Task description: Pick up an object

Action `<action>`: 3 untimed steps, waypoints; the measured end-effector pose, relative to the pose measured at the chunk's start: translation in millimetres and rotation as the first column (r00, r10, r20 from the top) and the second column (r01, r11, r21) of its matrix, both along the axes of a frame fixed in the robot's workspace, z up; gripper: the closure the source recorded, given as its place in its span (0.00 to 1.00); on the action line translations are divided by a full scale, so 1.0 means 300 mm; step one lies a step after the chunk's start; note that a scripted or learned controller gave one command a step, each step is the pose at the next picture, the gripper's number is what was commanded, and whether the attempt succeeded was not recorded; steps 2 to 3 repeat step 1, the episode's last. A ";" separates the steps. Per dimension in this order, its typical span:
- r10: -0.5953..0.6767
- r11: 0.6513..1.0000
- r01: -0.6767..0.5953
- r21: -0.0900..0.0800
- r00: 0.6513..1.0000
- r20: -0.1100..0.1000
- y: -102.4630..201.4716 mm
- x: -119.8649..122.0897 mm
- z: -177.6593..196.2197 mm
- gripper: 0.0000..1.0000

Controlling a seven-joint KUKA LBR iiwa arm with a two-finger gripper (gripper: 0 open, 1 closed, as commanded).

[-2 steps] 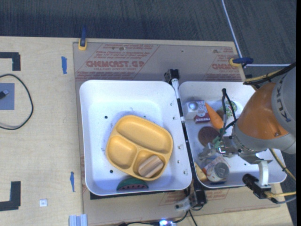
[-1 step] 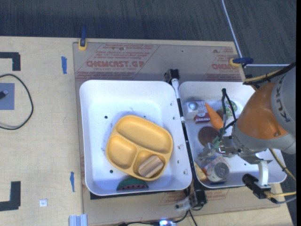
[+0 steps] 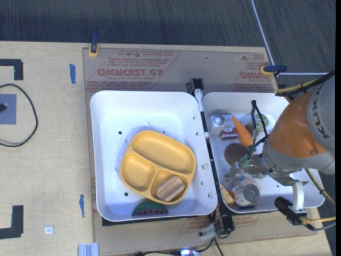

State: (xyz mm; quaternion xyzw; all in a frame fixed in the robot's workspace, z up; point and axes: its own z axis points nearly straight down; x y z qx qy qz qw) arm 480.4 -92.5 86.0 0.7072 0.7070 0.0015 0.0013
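Orange carrot (image 3: pixel 244 133) just above the end effector (image 3: pixel 246 167) in the right bin (image 3: pixel 314 199), grip state unclear.

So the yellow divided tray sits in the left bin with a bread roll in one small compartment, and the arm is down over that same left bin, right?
Not quite. The yellow divided tray does sit in the left bin with the bread roll in a small compartment, but the camera view shows the arm down over the right bin, among the clutter there, near the carrot.
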 end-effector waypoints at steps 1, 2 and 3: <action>0.001 1.000 -0.001 0.001 1.000 0.000 -0.002 0.000 0.000 0.00; 0.001 1.000 -0.001 0.001 1.000 0.000 -0.002 0.000 0.000 0.00; 0.001 1.000 -0.001 0.001 1.000 0.000 -0.002 0.000 0.000 0.00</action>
